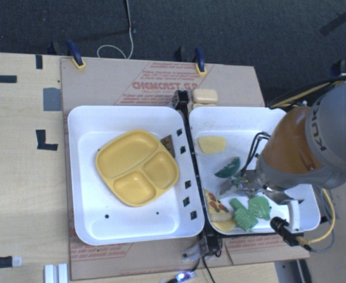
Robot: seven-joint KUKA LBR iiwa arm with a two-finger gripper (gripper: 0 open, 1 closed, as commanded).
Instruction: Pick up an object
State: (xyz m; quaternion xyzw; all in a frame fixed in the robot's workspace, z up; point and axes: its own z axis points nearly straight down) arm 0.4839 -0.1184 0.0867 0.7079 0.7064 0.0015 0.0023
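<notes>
Because the green pieces in the right bin look small, light and probably soft, a pinch across the narrow middle should suit them; a dark green piece and a pale yellow one lie farther back. The tool hangs low over this cluster; whether it is spread or pressed together cannot be told. The near wall crowds the pieces. The yellow divided tray fills the left bin.
</notes>
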